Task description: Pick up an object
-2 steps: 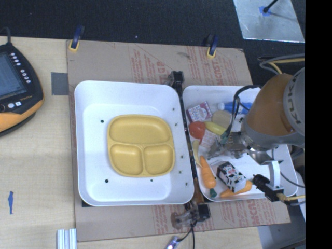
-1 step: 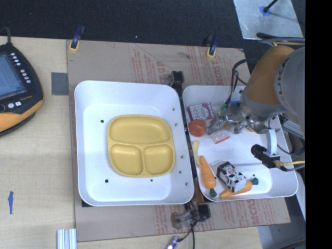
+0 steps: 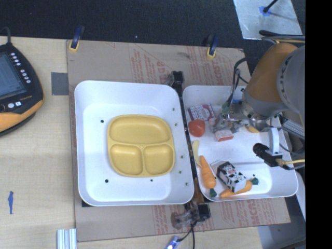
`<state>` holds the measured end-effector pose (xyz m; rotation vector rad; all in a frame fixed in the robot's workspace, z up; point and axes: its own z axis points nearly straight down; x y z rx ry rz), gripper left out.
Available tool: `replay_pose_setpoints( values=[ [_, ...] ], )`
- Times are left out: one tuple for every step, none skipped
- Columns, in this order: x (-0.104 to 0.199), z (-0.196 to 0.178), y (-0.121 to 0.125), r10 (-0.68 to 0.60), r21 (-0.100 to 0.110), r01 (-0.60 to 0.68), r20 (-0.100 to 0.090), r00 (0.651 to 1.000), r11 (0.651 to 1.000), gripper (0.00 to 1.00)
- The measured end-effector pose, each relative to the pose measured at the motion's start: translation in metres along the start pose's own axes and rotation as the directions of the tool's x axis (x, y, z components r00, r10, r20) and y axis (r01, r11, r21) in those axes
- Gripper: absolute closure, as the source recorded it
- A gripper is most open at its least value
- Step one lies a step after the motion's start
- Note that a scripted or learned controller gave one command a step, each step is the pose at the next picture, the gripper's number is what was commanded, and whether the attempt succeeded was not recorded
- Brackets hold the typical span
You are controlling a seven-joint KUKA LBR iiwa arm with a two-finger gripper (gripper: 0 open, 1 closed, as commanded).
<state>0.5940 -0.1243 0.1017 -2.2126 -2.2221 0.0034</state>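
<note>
two shallow white bins are sitting side by side on the table (image 3: 41, 160), on a sheet of brown cardboard (image 3: 129, 56). the left bin (image 3: 88, 139) is filling the middle of the frame and is carrying a yellow divided tray (image 3: 141, 144) at its centre. the right bin (image 3: 280, 185) is lying at centre right, and the grey arm with its orange band (image 3: 270, 79) is reaching over its upper right part. the claw (image 3: 231, 119) is hanging low over the upper middle of that bin; whether it is released or clenched cannot be told. just below it a small white and red packet (image 3: 223, 135) is lying. a patterned wrapper (image 3: 201, 111) and a red ball (image 3: 196, 128) are resting at the bin's upper left. an orange carrot (image 3: 207, 172), a black and white toy (image 3: 231, 176) and a second, smaller carrot (image 3: 236, 190) are lying along its lower edge.
</note>
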Motion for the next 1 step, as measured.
replay_pose_setpoints(
  values=[
    [0.0557,-0.0904,-0.0303,0.000,-0.004,0.000,0.001,1.000,1.000,1.00]
  ],
)
